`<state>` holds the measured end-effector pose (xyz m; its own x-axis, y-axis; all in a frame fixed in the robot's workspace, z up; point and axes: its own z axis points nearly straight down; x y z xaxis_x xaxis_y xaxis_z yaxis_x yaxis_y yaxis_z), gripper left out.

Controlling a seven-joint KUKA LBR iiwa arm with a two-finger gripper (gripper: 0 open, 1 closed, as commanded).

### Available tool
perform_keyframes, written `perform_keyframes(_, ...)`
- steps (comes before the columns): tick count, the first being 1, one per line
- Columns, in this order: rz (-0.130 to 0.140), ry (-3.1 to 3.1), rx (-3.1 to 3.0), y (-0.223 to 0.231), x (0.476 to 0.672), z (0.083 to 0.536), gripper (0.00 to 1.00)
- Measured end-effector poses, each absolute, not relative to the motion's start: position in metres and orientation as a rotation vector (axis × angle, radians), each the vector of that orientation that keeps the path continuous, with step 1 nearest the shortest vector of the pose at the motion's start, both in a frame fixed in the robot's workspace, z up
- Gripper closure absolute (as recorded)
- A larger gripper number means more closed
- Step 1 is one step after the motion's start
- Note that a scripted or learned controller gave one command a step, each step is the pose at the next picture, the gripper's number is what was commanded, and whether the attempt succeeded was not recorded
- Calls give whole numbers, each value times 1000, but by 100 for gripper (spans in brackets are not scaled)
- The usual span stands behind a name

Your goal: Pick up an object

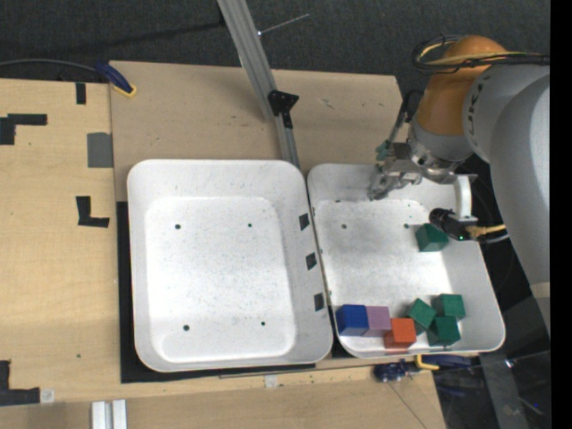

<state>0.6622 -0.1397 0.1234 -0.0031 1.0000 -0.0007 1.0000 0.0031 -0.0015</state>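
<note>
A: Camera view, only one to log. Gripper (386, 186) hangs over the far rim of the right bin (357, 239), under the orange band (451, 88). Whether it is spread or pressed together I cannot tell; too small and dark, and nothing shows pinched in it.

B: Nearest candidate?

A: Lone green block (432, 238), on the bin floor by the right wall, nearer the camera and to the right of the gripper, apart from it. Roughly cubic, so no long axis to line up with.

B: The rest?

A: Clustered along the near wall: blue block (352, 318), purple block (378, 318), orange block (402, 331) and three more green blocks (438, 318), touching or just beside one another.

B: Surface, room?

A: Flat white floor. My judgement: the lone block offers free sides, though the wall beside it may crowd one side. Left bin (214, 266) sits alongside.
</note>
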Motion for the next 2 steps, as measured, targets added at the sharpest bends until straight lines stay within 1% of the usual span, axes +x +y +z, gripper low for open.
perform_keyframes(1, -5, -2226, -2224, -143, 661, 187, 100)
perform_keyframes(2, -5, -2227, -2224, -149, 660, 248, 100)
